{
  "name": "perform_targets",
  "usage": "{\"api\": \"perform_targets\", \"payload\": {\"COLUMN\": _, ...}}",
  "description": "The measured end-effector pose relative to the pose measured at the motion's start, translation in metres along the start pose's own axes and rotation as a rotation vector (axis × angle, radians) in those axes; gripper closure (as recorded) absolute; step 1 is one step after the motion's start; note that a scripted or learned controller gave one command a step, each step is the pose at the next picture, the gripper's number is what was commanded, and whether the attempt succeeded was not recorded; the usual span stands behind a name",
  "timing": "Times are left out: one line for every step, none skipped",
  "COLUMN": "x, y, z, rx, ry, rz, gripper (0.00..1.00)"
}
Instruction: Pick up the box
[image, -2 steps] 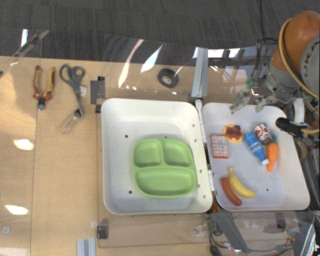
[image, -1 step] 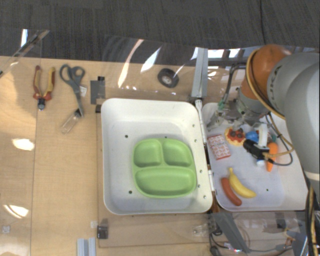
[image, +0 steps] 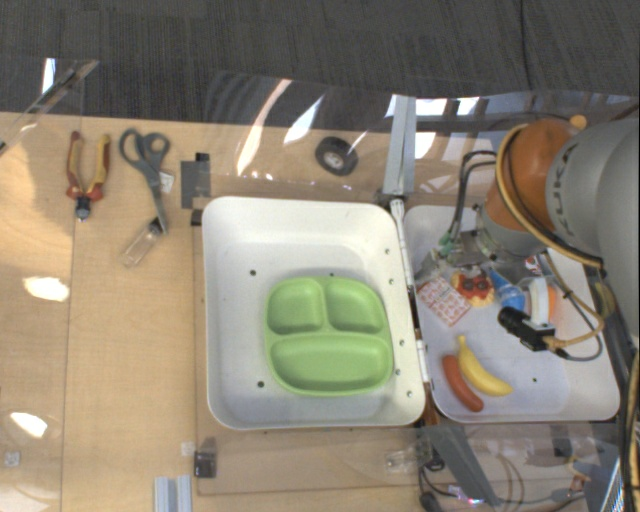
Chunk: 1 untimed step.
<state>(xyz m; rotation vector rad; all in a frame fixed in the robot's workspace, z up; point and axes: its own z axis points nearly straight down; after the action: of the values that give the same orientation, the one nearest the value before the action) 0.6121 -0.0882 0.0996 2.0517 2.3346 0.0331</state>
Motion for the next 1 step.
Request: {"api": "perform_targets", "payload": {"x": 0.0024, "y": -0.0237, "z": -0.0012, "rx": -0.003, "ry": 0.000, "rz": 0.070, "gripper": 0.00}}
